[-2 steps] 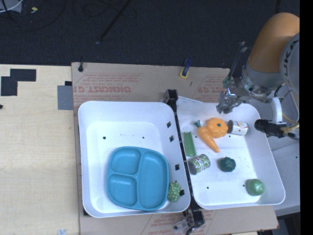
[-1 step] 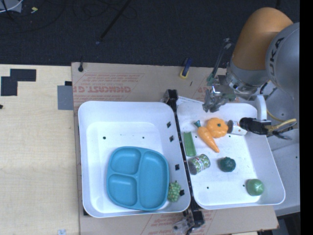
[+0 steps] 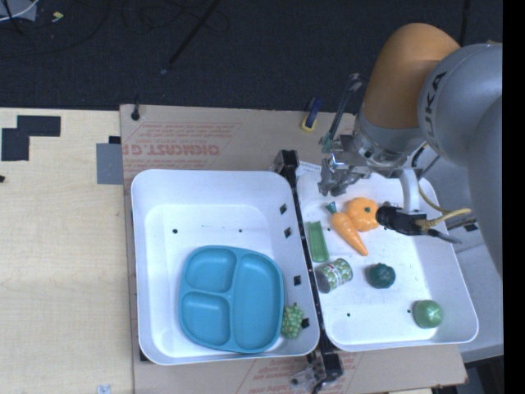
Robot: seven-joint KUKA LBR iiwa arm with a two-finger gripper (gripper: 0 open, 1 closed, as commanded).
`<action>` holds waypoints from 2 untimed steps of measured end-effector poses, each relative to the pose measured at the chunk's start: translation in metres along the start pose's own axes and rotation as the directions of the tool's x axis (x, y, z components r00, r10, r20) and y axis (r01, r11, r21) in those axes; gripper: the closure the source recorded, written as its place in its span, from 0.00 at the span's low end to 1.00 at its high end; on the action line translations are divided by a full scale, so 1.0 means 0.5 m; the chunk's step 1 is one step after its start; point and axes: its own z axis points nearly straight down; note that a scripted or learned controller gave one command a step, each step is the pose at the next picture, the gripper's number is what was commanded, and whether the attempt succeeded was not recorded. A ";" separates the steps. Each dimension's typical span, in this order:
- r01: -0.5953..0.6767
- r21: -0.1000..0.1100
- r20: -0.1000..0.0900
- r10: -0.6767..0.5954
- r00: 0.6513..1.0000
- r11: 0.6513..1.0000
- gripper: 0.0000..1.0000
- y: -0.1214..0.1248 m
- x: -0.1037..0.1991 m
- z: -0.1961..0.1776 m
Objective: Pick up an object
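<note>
My gripper (image 3: 335, 180) hangs over the back left part of the right bin (image 3: 455, 302), just above and left of an orange carrot-like toy (image 3: 355, 222). Nothing shows between its tips. Near the bin's left wall lies a green flat bar (image 3: 317, 240), and below it a small can (image 3: 334, 274) lies on its side. A dark green round thing (image 3: 381, 276) sits mid-bin, and a light green ball (image 3: 426, 313) rests toward the front right.
The left bin (image 3: 156, 220) holds a blue divided plate (image 3: 230, 298) with a green bunch of grapes (image 3: 292, 320) at its front right corner. A blue-and-yellow clip (image 3: 311, 115) stands behind the right bin. The grey arm covers the right bin's back right.
</note>
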 end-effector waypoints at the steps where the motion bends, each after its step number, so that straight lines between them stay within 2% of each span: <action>1: -0.001 -0.004 0.001 0.001 1.000 1.000 1.00 -0.010 0.000 -0.041; 2: -0.004 -0.001 0.001 0.004 1.000 1.000 1.00 -0.017 -0.006 -0.032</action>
